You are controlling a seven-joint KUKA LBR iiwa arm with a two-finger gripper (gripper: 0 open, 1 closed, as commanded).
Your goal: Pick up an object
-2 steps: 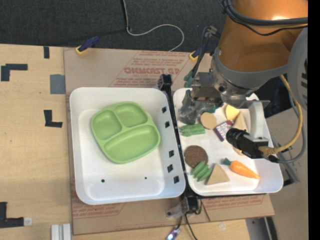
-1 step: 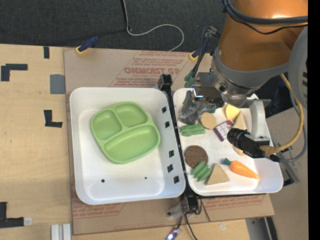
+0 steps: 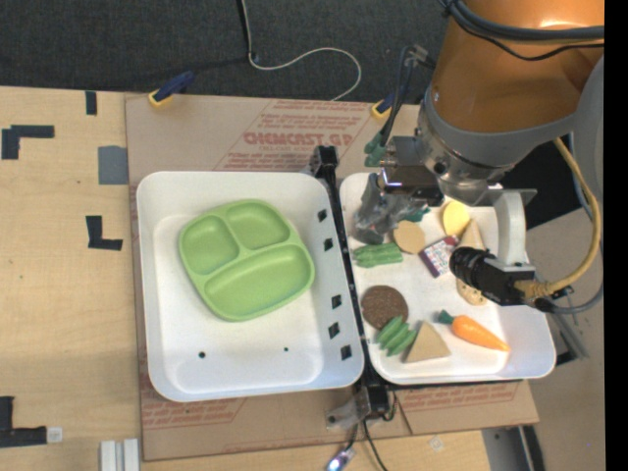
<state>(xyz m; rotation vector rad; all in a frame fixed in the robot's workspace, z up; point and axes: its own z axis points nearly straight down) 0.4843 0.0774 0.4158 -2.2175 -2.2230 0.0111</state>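
My gripper (image 3: 373, 219) hangs low over the far left part of the right bin (image 3: 535, 359), under the big orange wrist. Just below it lies a green pickle-shaped piece (image 3: 378, 255). A tan round biscuit (image 3: 409, 235) sits just to its right, touching or nearly so. Further into the bin are a yellow piece (image 3: 455, 217), a purple and white packet (image 3: 437, 256), a brown cookie (image 3: 384, 304), a green bean bunch (image 3: 394, 334), a tan wedge (image 3: 428, 344) and an orange carrot (image 3: 473, 333).
The left bin (image 3: 167, 361) holds a green divided plate (image 3: 245, 258). A black divider with clips (image 3: 339, 263) runs between the bins. A black part on a cable (image 3: 486, 273) from the arm hangs over the right bin's right side.
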